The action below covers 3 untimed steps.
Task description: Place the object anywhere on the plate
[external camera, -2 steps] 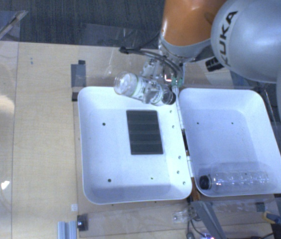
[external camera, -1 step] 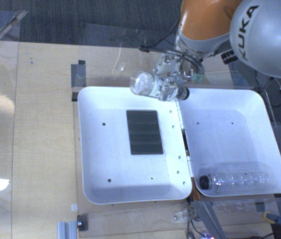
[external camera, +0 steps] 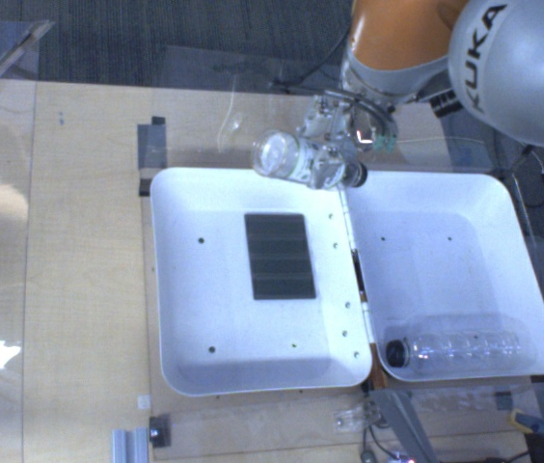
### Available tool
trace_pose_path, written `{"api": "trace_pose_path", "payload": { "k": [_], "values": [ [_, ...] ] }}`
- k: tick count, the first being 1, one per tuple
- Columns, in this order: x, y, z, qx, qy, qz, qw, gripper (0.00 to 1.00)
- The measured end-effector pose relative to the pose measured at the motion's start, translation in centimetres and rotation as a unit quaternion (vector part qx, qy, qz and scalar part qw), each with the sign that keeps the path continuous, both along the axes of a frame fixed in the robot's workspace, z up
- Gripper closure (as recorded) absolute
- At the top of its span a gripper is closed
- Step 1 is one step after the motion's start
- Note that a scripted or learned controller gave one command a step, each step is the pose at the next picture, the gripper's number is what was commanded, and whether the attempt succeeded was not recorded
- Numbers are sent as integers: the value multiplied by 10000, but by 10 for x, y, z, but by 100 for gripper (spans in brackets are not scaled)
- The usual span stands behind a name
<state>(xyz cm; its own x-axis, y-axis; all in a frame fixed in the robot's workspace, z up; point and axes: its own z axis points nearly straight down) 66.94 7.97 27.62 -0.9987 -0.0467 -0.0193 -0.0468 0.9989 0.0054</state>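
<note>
Two shallow white bins sat side by side on the wooden bench [external camera: 79, 287]. The left bin [external camera: 180, 355] contained one dark rectangular plate [external camera: 279, 256], ribbed in three bands, lying flat near the bin's centre. The right bin [external camera: 455, 249] contained one clear plastic bottle [external camera: 450, 348] with a dark cap, lying on its side against the near wall, cap end pointing toward the left bin.

The gripper [external camera: 335, 167] was positioned above the far edge of the bins, near the point where the two bins met. A second clear plastic bottle, the held bottle [external camera: 286, 156], was pinched between the fingers, tilted roughly horizontal, its base end projecting left over the far rim of the left bin. It was well apart from the plate and not touching it.

The grey arm link [external camera: 518, 56] carried the lettering "KUKA" in black. An orange band [external camera: 402, 13] sat above the wrist.
</note>
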Motion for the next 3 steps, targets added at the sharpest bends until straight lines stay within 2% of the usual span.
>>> {"api": "trace_pose_path", "payload": {
  "k": [1,2,3],
  "values": [
    [1,-62,25,-36,33,857,9963,100],
    [0,-57,129,-13,28,-501,9987,100],
    [-98,-46,114,8,57,-2289,9734,100]
  ]
}}
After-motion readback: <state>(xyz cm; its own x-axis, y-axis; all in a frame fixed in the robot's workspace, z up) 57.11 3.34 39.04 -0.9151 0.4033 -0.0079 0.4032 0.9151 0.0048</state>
